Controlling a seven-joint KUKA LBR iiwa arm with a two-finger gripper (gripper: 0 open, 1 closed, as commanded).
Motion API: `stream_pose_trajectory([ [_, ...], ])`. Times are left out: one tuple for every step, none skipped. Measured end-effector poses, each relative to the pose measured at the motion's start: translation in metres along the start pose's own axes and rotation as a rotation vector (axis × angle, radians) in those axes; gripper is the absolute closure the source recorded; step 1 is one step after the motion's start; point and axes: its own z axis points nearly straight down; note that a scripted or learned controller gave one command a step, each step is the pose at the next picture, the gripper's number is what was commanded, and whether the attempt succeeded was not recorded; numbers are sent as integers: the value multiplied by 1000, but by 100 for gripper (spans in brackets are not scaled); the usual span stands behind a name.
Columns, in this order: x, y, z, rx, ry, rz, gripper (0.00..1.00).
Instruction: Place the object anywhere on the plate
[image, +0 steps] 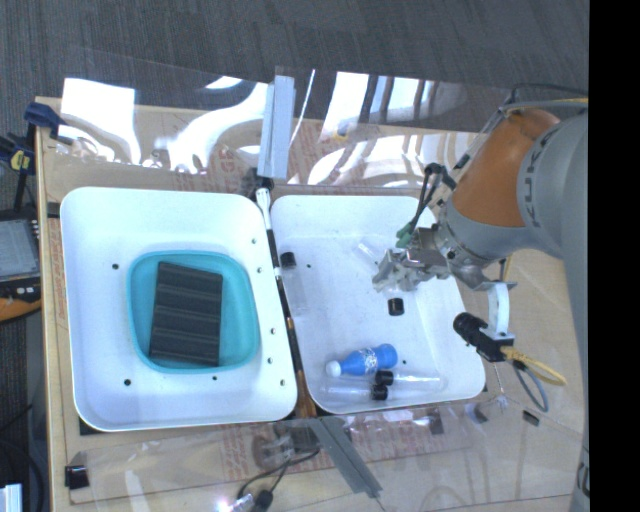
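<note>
A teal square plate (240, 290) lies in the left bin (90, 220), and a dark ribbed block (186, 313) rests flat on its middle. My gripper (398, 270) hovers over the upper middle of the right bin (320, 230), far from the plate. Just below it a small black piece (395, 306) sits on the bin floor. A blue bottle (366, 361) with a white cap lies on its side near the bin's front wall. Beside it are a small black piece (381, 386) and a clear tube-like item (418, 379).
Another small black bit (287, 260) sits at the right bin's left wall. The ridge between the two bins (280, 300) runs between my gripper and the plate. Tools and cables lie on the bench at the far left (15, 150).
</note>
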Motion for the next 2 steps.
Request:
stream_pose_trajectory([
  [93, 24, -16, 1, 1, -158, 100],
  [170, 28, -2, 3, 2, -275, 100],
])
